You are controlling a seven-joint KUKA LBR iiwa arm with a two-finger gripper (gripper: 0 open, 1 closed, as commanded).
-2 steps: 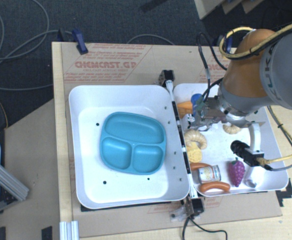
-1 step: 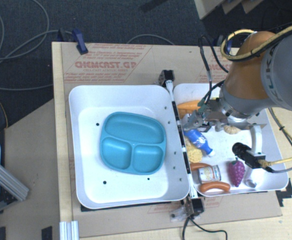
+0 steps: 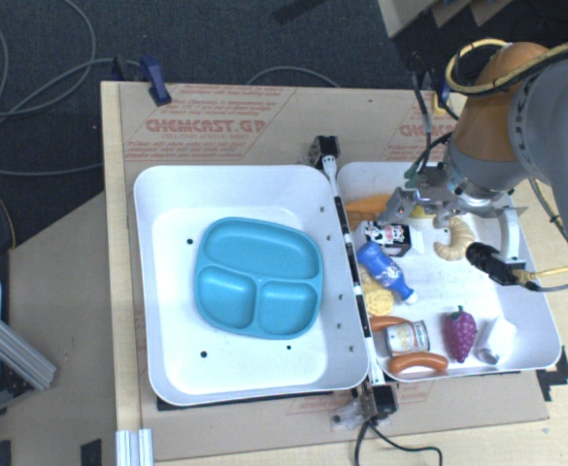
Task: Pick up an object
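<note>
The claw [image 3: 429, 207] hangs low over the right bin [image 3: 531, 343], near the blue bottle [image 3: 384, 271]; its grip cannot be told. Nothing looks lifted, so the pick remains.

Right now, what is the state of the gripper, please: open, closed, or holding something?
Two-finger gripper: cannot be told. It is over the back of the right shallow white bin, near the small black-and-white object.

A robotics lab: paper-covered bench [image 3: 216, 124], loose cables [image 3: 31, 27] across dark carpet, clamped white bins [image 3: 157, 260].
</note>
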